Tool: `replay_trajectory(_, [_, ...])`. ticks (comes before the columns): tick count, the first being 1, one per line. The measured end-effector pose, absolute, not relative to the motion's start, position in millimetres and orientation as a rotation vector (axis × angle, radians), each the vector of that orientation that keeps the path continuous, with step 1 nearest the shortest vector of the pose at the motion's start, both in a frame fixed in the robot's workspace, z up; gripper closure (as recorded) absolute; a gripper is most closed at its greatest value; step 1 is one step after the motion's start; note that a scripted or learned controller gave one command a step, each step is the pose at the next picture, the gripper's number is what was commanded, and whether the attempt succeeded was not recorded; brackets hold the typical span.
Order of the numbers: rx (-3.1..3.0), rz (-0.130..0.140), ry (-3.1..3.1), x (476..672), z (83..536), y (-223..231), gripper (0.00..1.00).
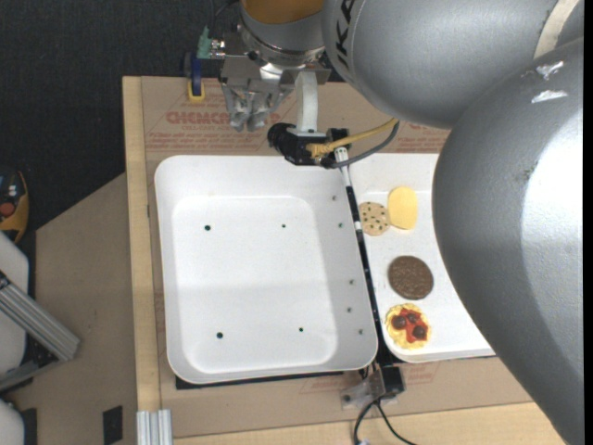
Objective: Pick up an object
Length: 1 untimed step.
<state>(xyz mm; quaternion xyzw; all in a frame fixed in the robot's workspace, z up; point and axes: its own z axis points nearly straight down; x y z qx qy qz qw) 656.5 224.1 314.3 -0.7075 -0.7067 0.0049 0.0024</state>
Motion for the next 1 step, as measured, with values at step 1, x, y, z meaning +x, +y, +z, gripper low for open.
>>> replay_trajectory(1, [-2.222,-0.005,-2.223,657.2,333.1,225.1,1.0])
